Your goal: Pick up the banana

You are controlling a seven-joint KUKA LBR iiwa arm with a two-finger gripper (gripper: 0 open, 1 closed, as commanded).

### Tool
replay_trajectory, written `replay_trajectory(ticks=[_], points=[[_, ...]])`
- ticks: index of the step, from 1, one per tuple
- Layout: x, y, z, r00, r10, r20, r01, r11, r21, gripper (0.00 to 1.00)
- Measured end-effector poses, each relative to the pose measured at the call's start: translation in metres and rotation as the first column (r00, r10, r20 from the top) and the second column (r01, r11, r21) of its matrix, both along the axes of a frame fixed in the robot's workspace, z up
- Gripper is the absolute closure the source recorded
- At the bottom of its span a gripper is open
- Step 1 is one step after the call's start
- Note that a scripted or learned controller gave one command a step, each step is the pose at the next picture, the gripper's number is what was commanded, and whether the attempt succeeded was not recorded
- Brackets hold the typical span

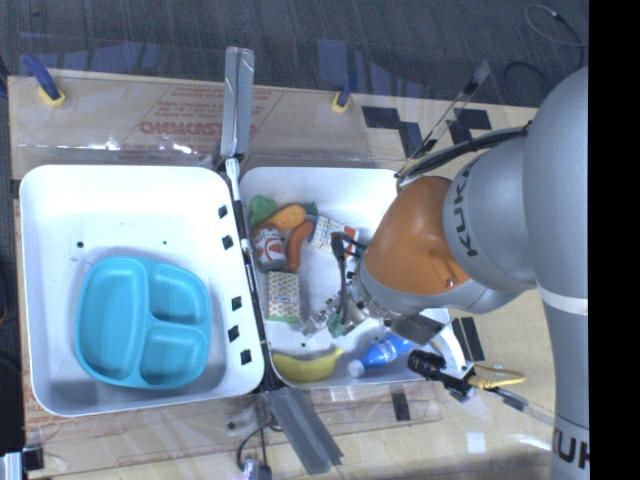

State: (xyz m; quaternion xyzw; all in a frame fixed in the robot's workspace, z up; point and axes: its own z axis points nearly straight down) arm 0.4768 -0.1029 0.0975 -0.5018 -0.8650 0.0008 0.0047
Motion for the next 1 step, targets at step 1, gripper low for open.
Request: replay_trajectory(ticks=[1], points=[[0.0000, 0.0001, 0.0000, 1.000, 0.000, 0.000, 0.000, 1.000, 0.000, 0.00]])
